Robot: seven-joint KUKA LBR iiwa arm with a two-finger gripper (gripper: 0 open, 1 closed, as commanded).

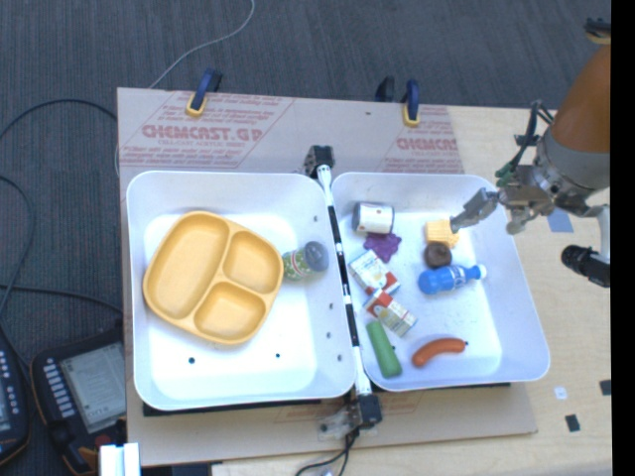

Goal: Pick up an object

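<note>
While the right bin (516,296) is crowded along its left wall, its near-right corner and right wall have bare white floor. Nearest the front edge of that bin lie a green cylinder (383,349) and an orange-red sausage shape (438,350), apart from each other. Behind them, close to the divider between the bins, sit small red-and-white packets (385,296), packed closely together. A blue bottle (448,279) lies on its side near the bin's middle, with a dark brown ball (438,256) just behind it and a yellow block (442,232) beyond that. A purple piece (382,247) and a white can (374,217) lie toward the far-left corner.

The left bin (159,365) holds a yellow divided tray (211,277) toward its left side, and a small jar (305,261) on its side just beside the tray's right rim; its near edge is open floor.

At the far-right corner of the right bin, the gripper (493,211) hangs above the rim, fingers spread apart with nothing between them, one finger reaching toward the yellow block. Two clamps (205,89) pin the board to the worktop's (566,365) far edge.
</note>
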